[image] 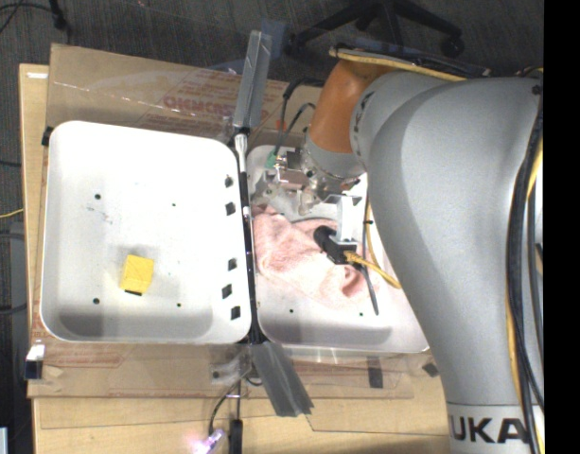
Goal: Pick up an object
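A small yellow block lies in the left bin, toward its front left. A crumpled pink cloth lies in the right bin, against the divider side. My gripper hangs low at the far end of the right bin, just beyond the cloth's far edge. The grey arm with its orange band covers most of the right bin's right side. Something small and green peeks out beside the gripper; what it is I cannot make out.
A raised divider with black clips separates the two bins. Brown cardboard lies beyond the left bin. The arm's bulk hides the right bin's far right corner.
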Controlling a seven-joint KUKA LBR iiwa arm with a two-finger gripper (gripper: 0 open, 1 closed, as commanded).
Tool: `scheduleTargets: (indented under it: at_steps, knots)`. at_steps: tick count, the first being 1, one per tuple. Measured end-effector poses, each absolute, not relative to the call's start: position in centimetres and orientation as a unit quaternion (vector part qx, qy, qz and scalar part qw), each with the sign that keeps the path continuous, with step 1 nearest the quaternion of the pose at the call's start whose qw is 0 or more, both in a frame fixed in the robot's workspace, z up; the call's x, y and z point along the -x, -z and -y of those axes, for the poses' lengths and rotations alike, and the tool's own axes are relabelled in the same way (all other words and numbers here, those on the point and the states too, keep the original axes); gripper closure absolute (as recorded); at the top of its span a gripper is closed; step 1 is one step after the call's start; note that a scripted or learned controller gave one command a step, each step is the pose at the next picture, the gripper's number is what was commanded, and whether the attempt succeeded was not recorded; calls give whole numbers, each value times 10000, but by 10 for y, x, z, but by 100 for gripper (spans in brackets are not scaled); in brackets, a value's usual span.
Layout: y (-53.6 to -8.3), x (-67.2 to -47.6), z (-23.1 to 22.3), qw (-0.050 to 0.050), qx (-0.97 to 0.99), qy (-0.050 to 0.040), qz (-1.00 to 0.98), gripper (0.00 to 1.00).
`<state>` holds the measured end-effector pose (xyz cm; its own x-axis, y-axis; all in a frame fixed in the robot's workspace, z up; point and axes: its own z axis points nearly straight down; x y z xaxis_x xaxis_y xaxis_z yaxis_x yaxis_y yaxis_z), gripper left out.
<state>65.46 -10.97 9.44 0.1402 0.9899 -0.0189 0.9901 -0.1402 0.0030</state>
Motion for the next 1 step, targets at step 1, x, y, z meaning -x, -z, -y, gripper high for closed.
scheduleTargets:
  at_steps: [1]
  knots:
    - [-95,-656,112,75,-7181,63,-6958,0]
